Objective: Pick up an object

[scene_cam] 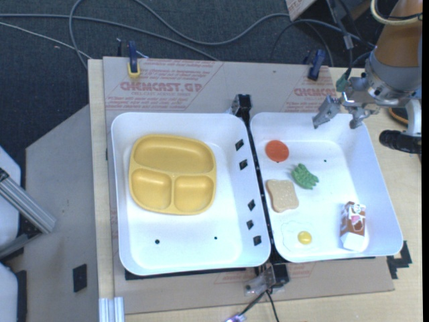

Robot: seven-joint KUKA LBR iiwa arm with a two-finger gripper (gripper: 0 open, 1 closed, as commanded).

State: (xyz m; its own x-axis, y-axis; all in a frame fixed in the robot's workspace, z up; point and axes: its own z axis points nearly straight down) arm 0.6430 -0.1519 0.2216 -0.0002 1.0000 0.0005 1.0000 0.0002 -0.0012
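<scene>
The gripper (342, 113) hangs above the far rim of the right bin (382, 200), fingers spread and holding nothing, so the step in hand looks like the approach. The toy tomato slice (277, 150) lies nearest, below and left of it; the green toy (305, 176), toast slice (282, 195), fried egg (299, 236) and small carton (353, 225) sit nearer the camera. Next it must descend squarely over one. The arm is cut off at the frame edge.

Robotics lab: bench (167, 89) w/ protective-film board held by blue clamps (134, 58) at 12 o'clock, loose cables (134, 19) over dark carpet, aluminium rail (23, 200) at 9 o'clock, toy food in white bins (234, 247).
</scene>
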